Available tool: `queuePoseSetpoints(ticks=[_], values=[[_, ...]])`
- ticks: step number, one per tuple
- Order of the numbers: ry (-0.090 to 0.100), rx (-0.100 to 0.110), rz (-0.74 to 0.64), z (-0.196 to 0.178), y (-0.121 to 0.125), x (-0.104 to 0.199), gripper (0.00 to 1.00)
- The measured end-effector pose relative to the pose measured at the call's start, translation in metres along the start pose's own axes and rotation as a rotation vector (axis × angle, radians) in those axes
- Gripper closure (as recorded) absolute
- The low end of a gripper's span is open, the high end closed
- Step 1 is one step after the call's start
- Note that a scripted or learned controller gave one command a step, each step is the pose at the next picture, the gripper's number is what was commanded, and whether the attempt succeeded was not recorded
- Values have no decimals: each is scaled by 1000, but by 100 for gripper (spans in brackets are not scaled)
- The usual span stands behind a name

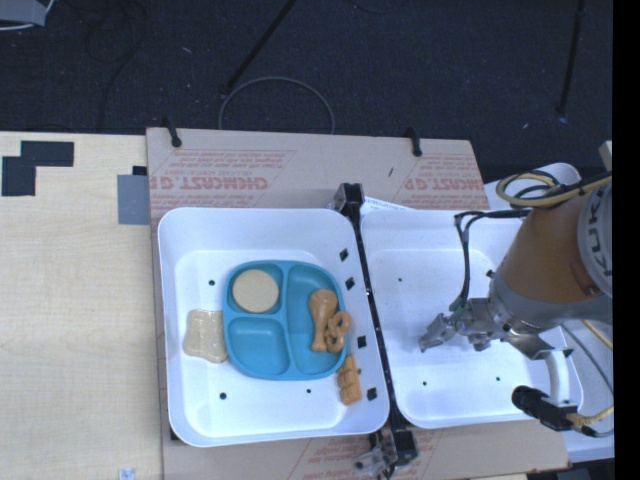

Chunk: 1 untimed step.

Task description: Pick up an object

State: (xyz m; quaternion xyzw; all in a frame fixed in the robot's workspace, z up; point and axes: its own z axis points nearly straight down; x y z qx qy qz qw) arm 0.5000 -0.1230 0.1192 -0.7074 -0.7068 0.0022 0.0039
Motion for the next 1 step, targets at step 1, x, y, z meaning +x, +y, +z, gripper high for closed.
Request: queuePoseSetpoints(ticks=[1], values=[[-1,-5,0,33,0,1,0]])
